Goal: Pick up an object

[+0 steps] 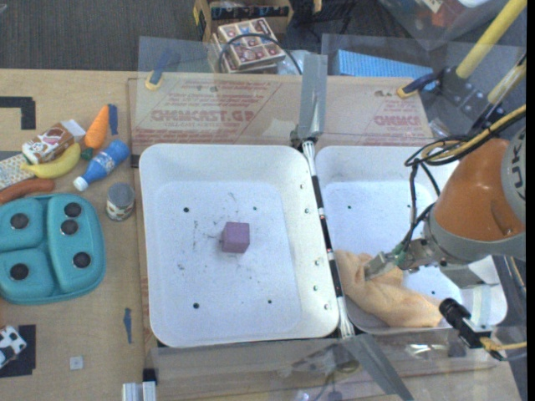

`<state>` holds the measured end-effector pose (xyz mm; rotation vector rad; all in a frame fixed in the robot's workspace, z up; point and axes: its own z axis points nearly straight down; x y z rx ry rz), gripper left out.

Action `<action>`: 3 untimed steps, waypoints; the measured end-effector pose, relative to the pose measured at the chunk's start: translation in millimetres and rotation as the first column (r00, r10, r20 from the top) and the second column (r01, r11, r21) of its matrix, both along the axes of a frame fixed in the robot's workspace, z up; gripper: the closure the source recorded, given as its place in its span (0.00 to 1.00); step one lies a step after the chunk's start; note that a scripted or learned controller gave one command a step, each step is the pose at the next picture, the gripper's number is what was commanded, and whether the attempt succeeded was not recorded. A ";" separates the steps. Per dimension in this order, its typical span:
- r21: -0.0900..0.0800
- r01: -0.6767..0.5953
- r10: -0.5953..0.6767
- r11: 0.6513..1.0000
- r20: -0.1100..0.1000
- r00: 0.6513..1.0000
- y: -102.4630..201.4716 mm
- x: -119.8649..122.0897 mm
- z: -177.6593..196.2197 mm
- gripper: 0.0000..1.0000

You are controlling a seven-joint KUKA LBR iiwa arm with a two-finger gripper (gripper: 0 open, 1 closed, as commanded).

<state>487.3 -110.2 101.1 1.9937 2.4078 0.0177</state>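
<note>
A small purple cube (pixel 236 237) lies near the middle of the left white bin (pixel 167 174). A crumpled tan cloth (pixel 380 291) lies in the front left corner of the right bin (pixel 359 170). My gripper (pixel 381 263) hangs low over the right bin, reaching in from the right, its tip right at the upper edge of the cloth. The arm's orange band (pixel 476 199) stands above it. Whether the tip touches the cloth is unclear.
Left of the bins lie toy foods: a banana (pixel 50 164), a carrot (pixel 99 127), a blue bottle (pixel 102 164), a small can (pixel 120 200) and a teal tray (pixel 48 245). Cables run along the arm at the right. A cardboard box (pixel 242 11) stands behind the bench.
</note>
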 end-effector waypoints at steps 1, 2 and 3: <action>-0.002 -0.027 0.027 1.000 -0.010 1.000 6.6 17.2 -10.9 0.00; 0.000 -0.025 0.025 1.000 -0.004 1.000 7.6 18.6 -0.5 1.00; -0.001 -0.025 0.025 1.000 -0.004 1.000 7.1 18.5 -0.4 0.00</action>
